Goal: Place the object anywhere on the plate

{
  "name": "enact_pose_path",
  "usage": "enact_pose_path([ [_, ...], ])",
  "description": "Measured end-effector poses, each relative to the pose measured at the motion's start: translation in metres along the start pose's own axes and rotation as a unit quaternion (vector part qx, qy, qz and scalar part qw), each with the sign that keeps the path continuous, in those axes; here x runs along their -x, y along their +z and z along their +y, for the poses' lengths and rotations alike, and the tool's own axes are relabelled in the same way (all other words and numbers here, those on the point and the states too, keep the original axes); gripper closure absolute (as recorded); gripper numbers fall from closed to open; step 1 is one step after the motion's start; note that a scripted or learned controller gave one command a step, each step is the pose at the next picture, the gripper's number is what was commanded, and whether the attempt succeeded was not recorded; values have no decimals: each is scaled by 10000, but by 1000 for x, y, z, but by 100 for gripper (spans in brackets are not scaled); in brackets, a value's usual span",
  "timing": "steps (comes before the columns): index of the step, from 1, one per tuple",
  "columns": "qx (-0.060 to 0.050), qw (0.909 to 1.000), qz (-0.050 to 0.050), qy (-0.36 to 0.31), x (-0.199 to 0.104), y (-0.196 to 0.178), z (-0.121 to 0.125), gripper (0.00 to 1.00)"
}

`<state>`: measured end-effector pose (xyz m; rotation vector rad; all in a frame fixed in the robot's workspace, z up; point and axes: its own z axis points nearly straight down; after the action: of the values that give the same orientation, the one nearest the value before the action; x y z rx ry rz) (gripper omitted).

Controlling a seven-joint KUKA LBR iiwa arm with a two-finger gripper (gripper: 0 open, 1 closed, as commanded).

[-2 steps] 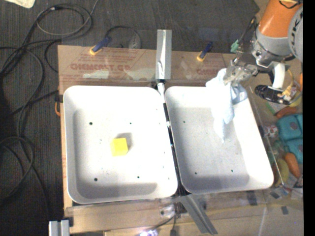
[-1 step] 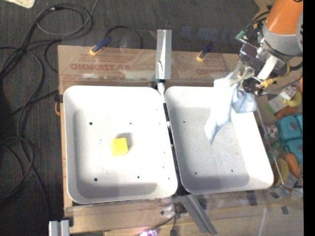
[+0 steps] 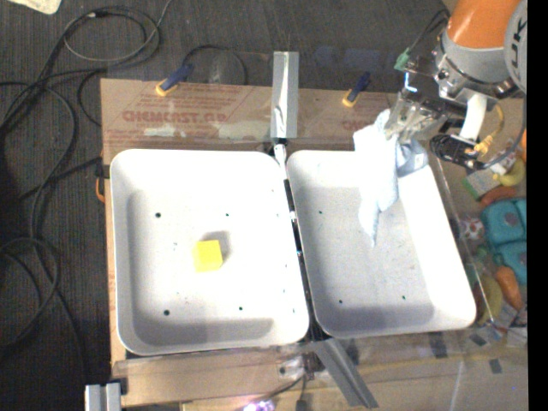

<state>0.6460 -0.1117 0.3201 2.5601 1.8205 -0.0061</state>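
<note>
Two shallow white bins sit side by side on the bench; the left bin (image 3: 137, 178) and the right bin (image 3: 428, 289) are smooth plastic with rounded corners and a few small dark dots on their floors. One yellow block (image 3: 208, 255), small, squarish and foam-like, lies on the floor of the left bin, a little below its middle and apart from every wall. One pale bluish-white cloth (image 3: 380, 174), soft and crumpled, hangs in a long drooping fold over the upper right part of the right bin; its top is bunched at the gripper (image 3: 402, 120), whose claw is clamped on that upper end, while its lower tip points toward the bin floor. One grey arm (image 3: 484, 11) with an orange band enters from the upper right. Behind the bins lies one flat brown cardboard sheet (image 3: 197, 114), held by two clamps with yellow and blue handles; black cables (image 3: 51, 144) loop over the dark carpet on the left.
</note>
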Motion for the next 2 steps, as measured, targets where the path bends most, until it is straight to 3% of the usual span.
enact_pose_path([
  [1, -7, 9961, 6, 883, 25, 34, 33, 100],
  [2, -21, 9811, 4, 1937, 88, 111, 54, 100],
])
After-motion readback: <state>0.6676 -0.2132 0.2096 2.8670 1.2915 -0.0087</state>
